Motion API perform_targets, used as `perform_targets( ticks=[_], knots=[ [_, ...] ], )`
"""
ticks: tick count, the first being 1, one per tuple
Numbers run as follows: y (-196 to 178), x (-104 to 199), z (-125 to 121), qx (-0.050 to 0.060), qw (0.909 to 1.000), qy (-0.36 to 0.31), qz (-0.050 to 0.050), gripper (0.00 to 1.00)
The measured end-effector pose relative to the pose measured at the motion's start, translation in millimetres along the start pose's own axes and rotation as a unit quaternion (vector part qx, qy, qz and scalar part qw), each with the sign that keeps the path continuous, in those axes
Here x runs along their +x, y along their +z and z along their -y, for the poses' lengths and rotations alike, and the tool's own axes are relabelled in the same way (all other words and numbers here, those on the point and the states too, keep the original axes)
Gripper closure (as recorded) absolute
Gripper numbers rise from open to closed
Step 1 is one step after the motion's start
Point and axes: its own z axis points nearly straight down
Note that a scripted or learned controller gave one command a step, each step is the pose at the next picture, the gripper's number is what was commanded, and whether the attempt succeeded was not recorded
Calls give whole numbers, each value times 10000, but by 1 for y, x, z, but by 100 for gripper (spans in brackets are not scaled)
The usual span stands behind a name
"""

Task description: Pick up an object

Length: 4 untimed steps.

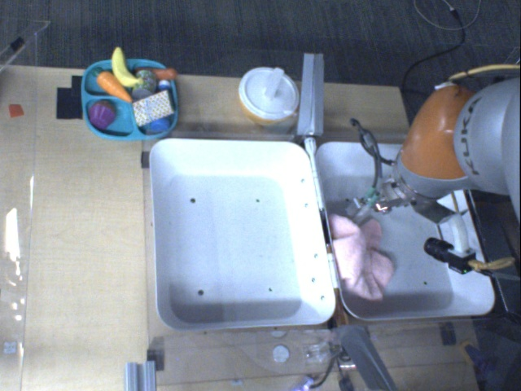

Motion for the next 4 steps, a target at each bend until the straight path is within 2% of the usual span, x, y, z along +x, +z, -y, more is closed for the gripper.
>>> perform_targets(
  ticks=[3,4],
  knots=[
    [0,0,0,0,10000,0,0,0],
    [12,15,50,39,9999,-130,-27,0]
  ],
)
